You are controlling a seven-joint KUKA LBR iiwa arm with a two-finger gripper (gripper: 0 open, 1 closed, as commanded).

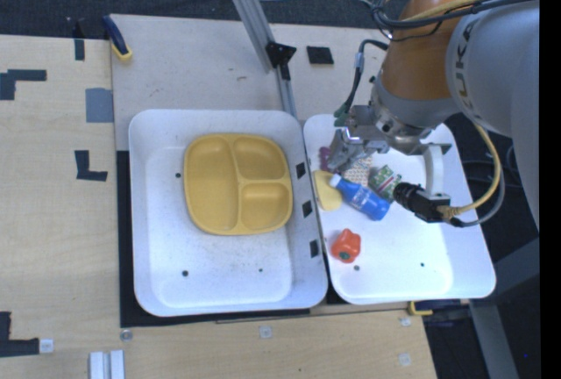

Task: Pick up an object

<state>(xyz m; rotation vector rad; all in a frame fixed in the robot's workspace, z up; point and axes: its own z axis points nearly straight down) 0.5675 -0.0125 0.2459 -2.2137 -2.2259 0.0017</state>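
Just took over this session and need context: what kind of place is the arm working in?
Probably a robotics lab grasping bench: two white bins on a taped board, cables trailing behind, and toy-like items such as a yellow divided plate and a blue bottle under the gripper.

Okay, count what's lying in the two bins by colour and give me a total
Yellow: 2, the tray in the left bin and a small piece in the right bin
Blue: 1, a bottle
Orange: 1, a small toy
Green: 1, a packet
Purple: 1, a piece beside the claw
Total: 6
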